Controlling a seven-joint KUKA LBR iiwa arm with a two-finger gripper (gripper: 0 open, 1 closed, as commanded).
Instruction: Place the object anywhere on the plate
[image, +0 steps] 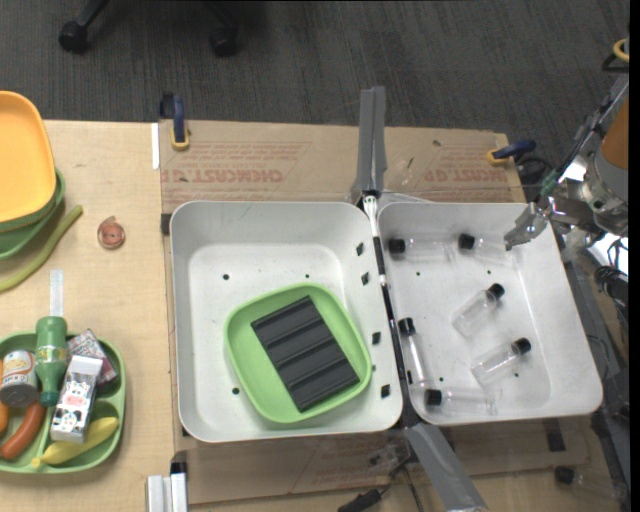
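Observation:
A green square plate (245, 360) lies in the left bin (200, 260), toward its front. A black ridged rectangular object (305, 354) rests flat on the plate, turned at a slant. My gripper (527, 226) hangs over the far right corner of the right bin (560, 330), well away from the plate, with nothing visibly in it. The arm comes in from the upper right edge of the view.
Several clear vials with black caps lie in the right bin, among them one (478, 308) mid-bin and one (500, 360) nearer the front. A green tray (105, 440) of toy food and a stack of yellow dishes (20, 160) sit on the bench at left.

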